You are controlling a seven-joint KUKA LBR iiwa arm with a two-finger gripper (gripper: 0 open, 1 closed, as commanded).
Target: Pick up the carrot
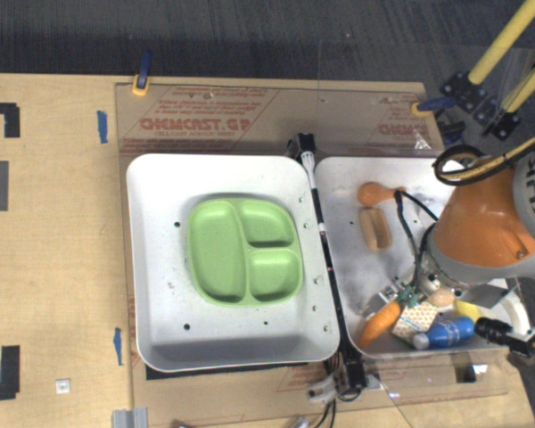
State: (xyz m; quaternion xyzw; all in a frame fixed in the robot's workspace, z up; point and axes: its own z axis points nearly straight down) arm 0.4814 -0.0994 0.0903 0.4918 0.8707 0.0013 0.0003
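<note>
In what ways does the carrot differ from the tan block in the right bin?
The carrot is bright orange and tapered; the tan block is pale brown and blunt at both ends. The carrot lies slanted near the bin's front edge, close to the gripper; the block lies nearly upright in the picture, farther back. Both rest in the right bin.

Even overhead light, picture a little soft

You get bright, flat lighting across the pale brown cardboard bench top [53,266], while the dark carpeted floor [250,16] at the top stays dim. The shallow white left bin [152,239] glares slightly and casts a thin shadow along its lower edge. The orange band above the wrist [481,226] looks blurred, and fine detail everywhere is grainy
</note>
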